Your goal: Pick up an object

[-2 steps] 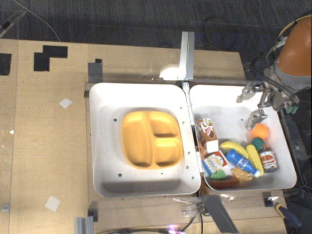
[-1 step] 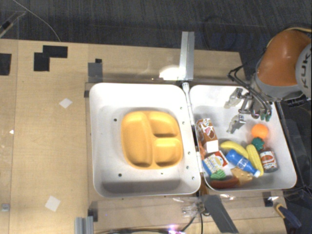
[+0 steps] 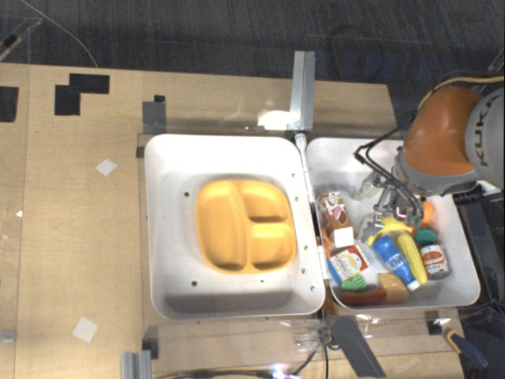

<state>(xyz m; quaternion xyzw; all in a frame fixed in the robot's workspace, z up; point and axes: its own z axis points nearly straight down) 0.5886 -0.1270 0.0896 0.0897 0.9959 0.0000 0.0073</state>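
The right bin (image 3: pixel 347 160) holds a heap of toy groceries along its front half. Among them are a blue bottle (image 3: pixel 392 257), a yellow corn cob (image 3: pixel 412 257), a small red-labelled can (image 3: pixel 435 260), a brown carton (image 3: pixel 335 210) and a white-and-red packet (image 3: pixel 347 260). My gripper (image 3: pixel 392 209) hangs low over the middle of this bin, just above a yellow piece (image 3: pixel 390 228) and behind the blue bottle. Nothing is visibly lifted; the wrist hides what lies straight below it.
The left bin (image 3: pixel 170 212) carries a yellow divided tray (image 3: pixel 241 223) at its middle. A metal post (image 3: pixel 302 93) stands behind the rim between the bins. An orange piece (image 3: pixel 428 210) and a green piece (image 3: pixel 426 235) lie right of the gripper.
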